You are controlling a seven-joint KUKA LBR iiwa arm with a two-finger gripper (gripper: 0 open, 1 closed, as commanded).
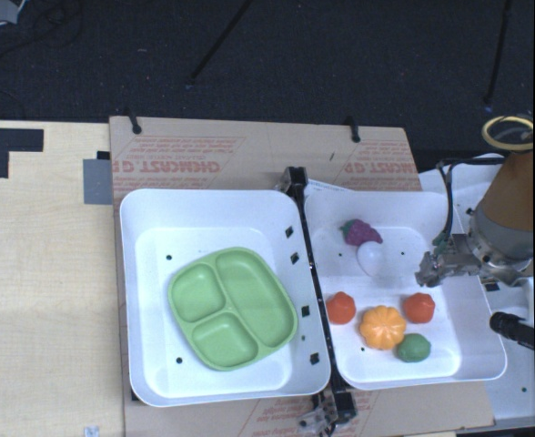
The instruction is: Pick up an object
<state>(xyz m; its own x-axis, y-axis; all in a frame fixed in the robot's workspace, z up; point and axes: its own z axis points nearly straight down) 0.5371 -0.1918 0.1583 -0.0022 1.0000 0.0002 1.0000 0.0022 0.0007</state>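
In the right bin, nearest you, sit a green piece and an orange pumpkin, then two red pieces. The gripper hangs just above the right-hand red piece; you cannot tell its opening. Farther back lie a white ball and purple item.

The grey arm reaches in from the right, its hand low and angled leftward.
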